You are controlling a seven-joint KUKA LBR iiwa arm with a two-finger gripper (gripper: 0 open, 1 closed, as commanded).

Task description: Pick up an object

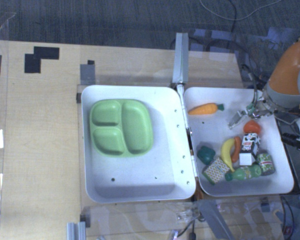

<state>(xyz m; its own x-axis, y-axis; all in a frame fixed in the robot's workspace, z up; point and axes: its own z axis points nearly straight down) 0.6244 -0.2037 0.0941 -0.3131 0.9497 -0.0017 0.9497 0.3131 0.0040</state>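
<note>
The right bin (pixel 285 184) holds the toys. An orange carrot (pixel 205 109) with a green top lies alone near its far left. A cluster sits at the front right: a yellow banana (pixel 228 151), a teal piece (pixel 206 154), a patterned box (pixel 216 170), a black-and-white carton (pixel 248 146), a red-orange round toy (pixel 251 127) and a green can (pixel 265 163). My gripper (pixel 244 116) hangs over the bin's far right, just above the red-orange toy and right of the carrot. It is open with nothing between its metal fingers (pixel 236 120).
The left bin (pixel 140 184) holds a green divided plate (pixel 121 126). A metal post (pixel 180 59) stands behind the seam between the bins. The arm's orange band (pixel 290 69) looms at the right edge. Cables lie behind the right bin.
</note>
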